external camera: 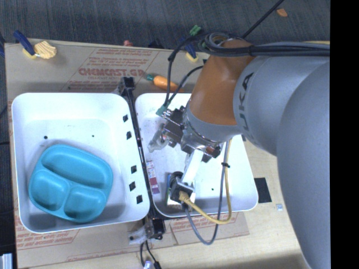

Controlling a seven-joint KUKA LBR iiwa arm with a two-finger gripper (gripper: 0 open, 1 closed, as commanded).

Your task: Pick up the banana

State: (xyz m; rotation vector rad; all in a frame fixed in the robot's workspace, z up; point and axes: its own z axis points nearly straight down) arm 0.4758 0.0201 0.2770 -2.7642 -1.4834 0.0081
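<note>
A: banana picked?
B: not confirmed. gripper [159,139] down in right bin [244,181], can't tell if open or holding. banana likely hidden under it; blue plate [70,181] in the bin beside it

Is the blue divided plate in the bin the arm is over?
No: the blue divided plate lies in the view's left bin, while the arm hangs over the right bin.

The arm [286,111] was seen as a broad, smooth grey casing, marked with dark lettering [242,102]. An orange band [216,88] was set above the wrist. Black cables [280,48] were run along its top, and the tool [157,142] was built of bare metal parts.
</note>
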